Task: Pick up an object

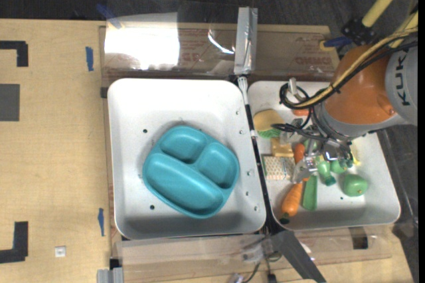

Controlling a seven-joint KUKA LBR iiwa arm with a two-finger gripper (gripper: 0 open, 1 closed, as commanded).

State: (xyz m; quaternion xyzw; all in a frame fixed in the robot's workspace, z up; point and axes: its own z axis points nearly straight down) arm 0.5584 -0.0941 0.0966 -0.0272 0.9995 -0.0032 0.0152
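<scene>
My gripper [312, 159] hangs low over the pile of toy food in the right bin [382, 208]. Its metal fingers reach down among an orange carrot [292, 198], a green pod [309, 194] and several green pieces [352, 185]. A tan round piece [267, 119] and a waffle-patterned piece [275, 167] lie to its left. The wrist and cables hide the fingertips. No object shows clearly between them.
The left bin [126, 109] holds a teal divided plate [191, 170]. A clear plastic wall [172, 42] and a taped post [245, 39] stand behind the bins. The orange wrist band [362, 92] and cables overhang the right bin's back.
</scene>
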